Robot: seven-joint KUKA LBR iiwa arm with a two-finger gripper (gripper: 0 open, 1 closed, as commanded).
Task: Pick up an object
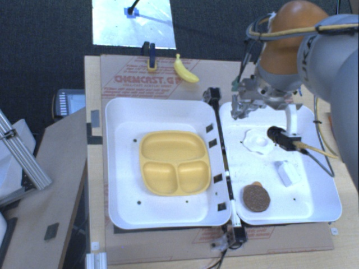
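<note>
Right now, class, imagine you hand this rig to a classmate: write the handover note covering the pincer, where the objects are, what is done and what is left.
Pincer: low over the far left corner of the right white bin, with nothing seen between its fingers.
Right bin: a white fried-egg toy by a black cable-fed fitting, a small pale grey block, and a brown round cookie-like disc near the front.
Left white bin: a yellow three-compartment plate.
Yellow banana: lying on the cardboard behind the bins.
Done: nothing lifted.
Left: pick up one object; the egg toy lies nearest.
</note>
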